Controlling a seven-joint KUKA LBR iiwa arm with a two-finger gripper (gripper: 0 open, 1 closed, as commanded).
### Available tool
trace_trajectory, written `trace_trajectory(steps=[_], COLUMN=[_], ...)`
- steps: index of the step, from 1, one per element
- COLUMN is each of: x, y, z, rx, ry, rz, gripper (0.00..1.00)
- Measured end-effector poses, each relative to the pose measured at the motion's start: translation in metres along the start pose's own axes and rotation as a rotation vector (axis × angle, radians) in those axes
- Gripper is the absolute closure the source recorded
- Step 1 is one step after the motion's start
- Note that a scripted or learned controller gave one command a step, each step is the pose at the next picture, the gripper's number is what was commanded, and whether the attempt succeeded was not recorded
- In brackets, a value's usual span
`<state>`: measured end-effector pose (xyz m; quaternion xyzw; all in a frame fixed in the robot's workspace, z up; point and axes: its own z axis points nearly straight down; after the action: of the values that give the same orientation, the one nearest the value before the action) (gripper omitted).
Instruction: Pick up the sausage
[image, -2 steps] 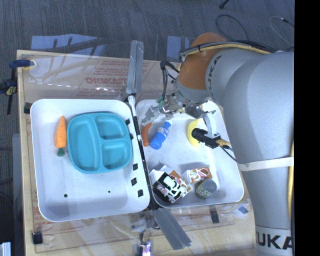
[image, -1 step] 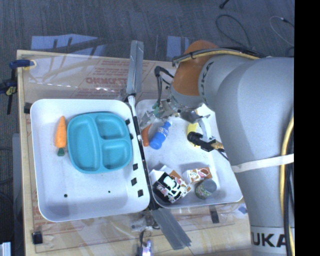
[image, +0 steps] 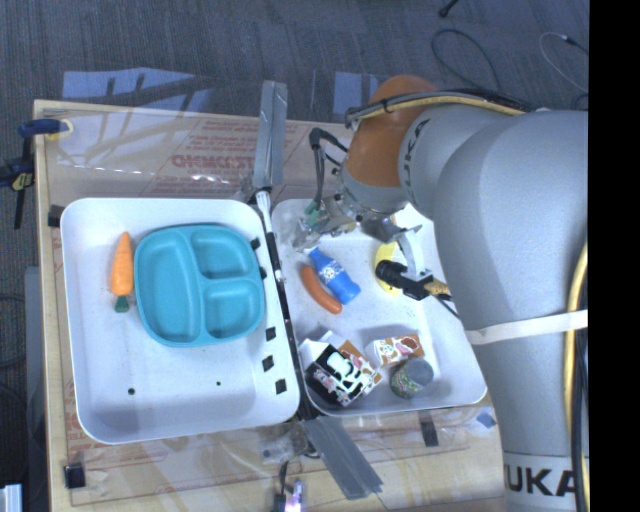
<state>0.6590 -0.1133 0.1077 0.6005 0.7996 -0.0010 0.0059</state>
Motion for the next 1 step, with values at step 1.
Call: trace_trajectory(steps=[1], x=[0.0001], y=[0.0006], z=[-0.0103], rx=[0.000], ry=[0.000], rz=[-0.004], gripper=[1.00])
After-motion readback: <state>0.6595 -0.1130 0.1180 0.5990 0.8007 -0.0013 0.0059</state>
